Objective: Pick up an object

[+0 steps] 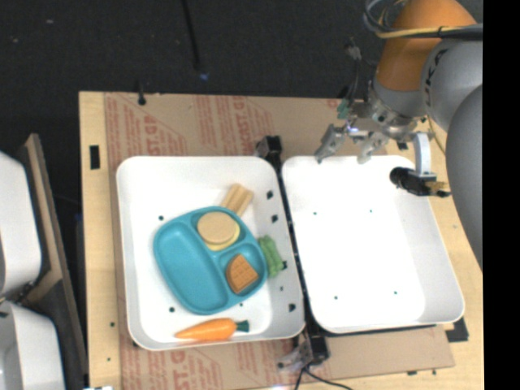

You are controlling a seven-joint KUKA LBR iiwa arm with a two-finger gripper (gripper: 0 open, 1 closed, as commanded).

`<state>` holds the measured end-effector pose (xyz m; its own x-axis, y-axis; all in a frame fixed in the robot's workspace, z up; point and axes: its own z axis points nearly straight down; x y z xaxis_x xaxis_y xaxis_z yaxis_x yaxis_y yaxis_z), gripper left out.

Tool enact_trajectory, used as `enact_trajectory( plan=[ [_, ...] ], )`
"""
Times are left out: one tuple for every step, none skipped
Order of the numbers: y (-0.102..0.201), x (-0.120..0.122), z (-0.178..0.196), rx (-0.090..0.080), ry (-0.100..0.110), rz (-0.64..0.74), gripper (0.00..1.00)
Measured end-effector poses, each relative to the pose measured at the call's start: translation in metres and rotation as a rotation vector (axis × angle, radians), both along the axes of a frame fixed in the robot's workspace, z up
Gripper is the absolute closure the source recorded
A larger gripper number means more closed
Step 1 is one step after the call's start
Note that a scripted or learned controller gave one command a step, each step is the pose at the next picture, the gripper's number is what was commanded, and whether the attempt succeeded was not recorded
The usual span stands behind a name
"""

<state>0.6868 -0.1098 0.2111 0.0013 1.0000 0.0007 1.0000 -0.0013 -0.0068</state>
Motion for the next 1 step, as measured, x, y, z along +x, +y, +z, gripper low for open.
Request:
enact_trajectory(
  plan=[
    [0.0001,0.0016,0.0048,-0.001,-0.008,0.001,0.0]
  ],
)
